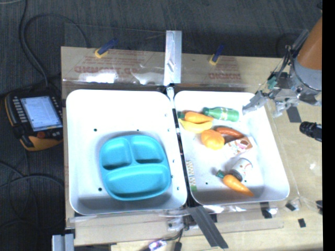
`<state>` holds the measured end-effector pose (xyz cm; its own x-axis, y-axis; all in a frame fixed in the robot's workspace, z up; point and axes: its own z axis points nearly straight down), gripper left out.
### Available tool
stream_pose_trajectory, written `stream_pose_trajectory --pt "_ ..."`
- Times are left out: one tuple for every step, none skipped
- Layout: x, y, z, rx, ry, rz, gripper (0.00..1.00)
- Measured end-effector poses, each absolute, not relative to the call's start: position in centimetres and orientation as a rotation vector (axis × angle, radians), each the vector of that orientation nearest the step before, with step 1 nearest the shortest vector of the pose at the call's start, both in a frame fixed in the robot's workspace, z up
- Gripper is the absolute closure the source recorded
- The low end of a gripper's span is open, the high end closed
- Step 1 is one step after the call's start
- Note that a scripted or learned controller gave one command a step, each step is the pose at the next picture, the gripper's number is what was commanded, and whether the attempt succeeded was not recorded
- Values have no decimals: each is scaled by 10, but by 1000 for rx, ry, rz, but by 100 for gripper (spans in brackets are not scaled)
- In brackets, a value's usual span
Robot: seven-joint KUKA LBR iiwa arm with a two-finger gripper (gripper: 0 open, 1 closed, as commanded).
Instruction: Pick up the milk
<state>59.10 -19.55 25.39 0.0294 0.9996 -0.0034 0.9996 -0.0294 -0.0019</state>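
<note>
The milk (242, 145) is a small white carton with red print. It lies on its side in the right bin (272, 140), just right of an orange fruit (212, 139). My gripper (263, 106) hovers over the bin's far right corner, above and to the right of the milk and well apart from it. Its fingers (250, 105) are spread open with nothing between them. The grey arm with its orange band (314, 46) comes in from the right edge.
The right bin also holds a green bottle (221, 113), a yellow-orange piece (196, 119), a dark red piece (228, 131), a carrot (235, 182) and a small dark-and-white item (238, 167). A blue divided plate (135, 163) sits in the left bin (84, 119).
</note>
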Motion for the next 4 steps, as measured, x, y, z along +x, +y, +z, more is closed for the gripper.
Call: stream_pose_trajectory --pt "514 -184 204 2279 2165 -5 0" --pt "540 -215 120 2288 2134 24 0" --pt "530 -182 158 2289 2154 -2 0" --pt "582 -172 119 2300 2131 -2 0"
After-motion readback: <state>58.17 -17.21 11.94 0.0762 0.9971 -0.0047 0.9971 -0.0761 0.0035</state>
